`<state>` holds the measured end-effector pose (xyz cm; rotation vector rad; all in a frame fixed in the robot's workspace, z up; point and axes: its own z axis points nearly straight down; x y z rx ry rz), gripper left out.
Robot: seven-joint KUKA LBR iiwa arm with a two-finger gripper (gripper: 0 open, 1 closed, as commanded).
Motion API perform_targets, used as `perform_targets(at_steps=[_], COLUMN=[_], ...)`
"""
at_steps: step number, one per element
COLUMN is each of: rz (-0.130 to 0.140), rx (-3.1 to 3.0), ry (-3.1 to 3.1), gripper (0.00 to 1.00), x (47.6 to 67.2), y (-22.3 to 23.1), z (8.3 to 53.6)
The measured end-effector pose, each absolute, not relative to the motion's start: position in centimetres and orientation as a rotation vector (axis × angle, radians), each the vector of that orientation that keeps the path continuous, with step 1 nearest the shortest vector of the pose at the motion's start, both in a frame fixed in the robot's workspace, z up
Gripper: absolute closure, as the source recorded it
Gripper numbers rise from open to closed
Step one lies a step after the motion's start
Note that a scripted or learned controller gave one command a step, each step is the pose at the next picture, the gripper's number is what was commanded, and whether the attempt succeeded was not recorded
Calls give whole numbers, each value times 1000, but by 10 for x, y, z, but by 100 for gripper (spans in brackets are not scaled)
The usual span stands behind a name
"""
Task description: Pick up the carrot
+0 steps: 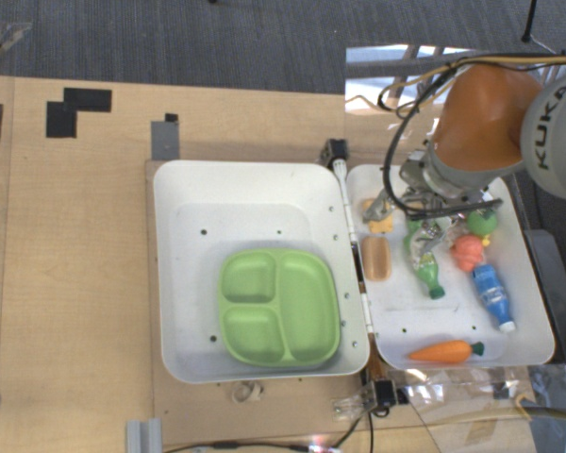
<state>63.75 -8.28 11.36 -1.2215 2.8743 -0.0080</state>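
The carrot (443, 351) is orange with a green stub on its right end and lies flat along the near wall of the right bin (538, 333). My gripper (426, 223) hangs below the orange wrist band at the far side of that bin, well behind the carrot. It is just above the top of a clear green bottle (425, 265), and the wrist and cables hide much of it.
The right bin also holds a blue bottle (491, 295), a red-orange fruit (468, 251), a green fruit (483, 222), a tan bread roll (376, 259) and a small yellow piece (381, 223). In the left bin (189, 206) sits a green divided plate (278, 306).
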Motion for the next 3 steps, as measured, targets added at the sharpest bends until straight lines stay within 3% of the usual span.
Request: perform_targets(at_steps=[1, 2, 3], rz=[-12, 0, -6], rx=[-1177, -816, -1166], ry=[2885, 3013, 2899], gripper=[0, 0, 0], x=[670, 670, 609], y=[-91, -80, -33], z=[94, 92, 190])
